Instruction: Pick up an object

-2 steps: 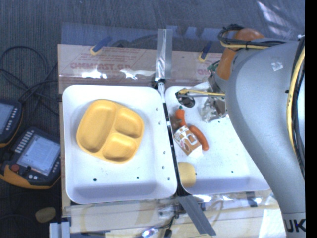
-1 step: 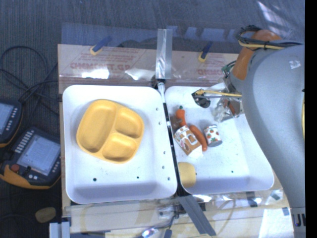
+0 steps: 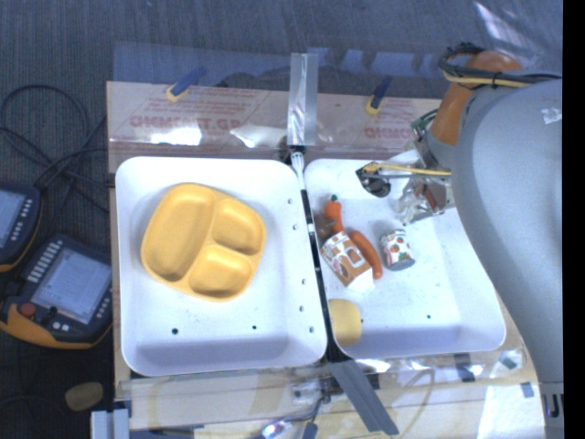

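1. Objects to pick from are all in the right bin (image 3: 457,318): an orange carrot-like piece (image 3: 333,214) near the divider, a little printed box (image 3: 345,260) with an orange sausage-shaped thing (image 3: 367,254) lying against it, a small round can-like item (image 3: 397,250) just beside those, and a pale yellow ball-ish thing (image 3: 344,319) down at the front-left corner.
2. The left bin (image 3: 146,337) has a yellow divided plate (image 3: 203,240) sitting in it, well apart from the action.
3. The gripper (image 3: 416,195) hangs at the back of the right bin, close to the far wall and just behind the can-like item. It's a dark blob plus some shiny metal from this angle, so honestly I can't tell how it's set or whether anything is in it. Nothing obvious looks lifted.
4. Progress, my guess: the pick isn't done. Every item I can see looks like it's resting on the bin floor.
5. What's left: settle on a target (the can-like item is nearest), come down on it, close, lift clear. The box and sausage touching could make that pair awkward.
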You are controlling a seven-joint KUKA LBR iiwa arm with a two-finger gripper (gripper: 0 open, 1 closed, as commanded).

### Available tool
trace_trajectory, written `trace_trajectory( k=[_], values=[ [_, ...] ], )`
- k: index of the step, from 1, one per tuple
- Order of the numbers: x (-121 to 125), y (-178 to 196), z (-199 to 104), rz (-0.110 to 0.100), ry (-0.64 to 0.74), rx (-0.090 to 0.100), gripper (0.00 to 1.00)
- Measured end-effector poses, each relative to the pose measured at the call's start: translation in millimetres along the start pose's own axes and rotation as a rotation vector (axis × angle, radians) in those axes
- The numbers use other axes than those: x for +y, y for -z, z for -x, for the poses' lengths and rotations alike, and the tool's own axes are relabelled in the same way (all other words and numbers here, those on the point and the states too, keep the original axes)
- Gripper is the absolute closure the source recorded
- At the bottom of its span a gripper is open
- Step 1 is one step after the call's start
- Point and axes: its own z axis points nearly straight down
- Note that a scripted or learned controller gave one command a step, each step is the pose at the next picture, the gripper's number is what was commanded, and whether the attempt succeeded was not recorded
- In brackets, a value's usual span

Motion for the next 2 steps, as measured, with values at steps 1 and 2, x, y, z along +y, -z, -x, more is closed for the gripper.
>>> trace_trajectory(
  k=[1,2],
  values=[
    [0,8,1,0.001,0.004,-0.006,1.0],
    [-67,103,-16,-0.008,-0.003,-0.004,1.0]
  ],
)
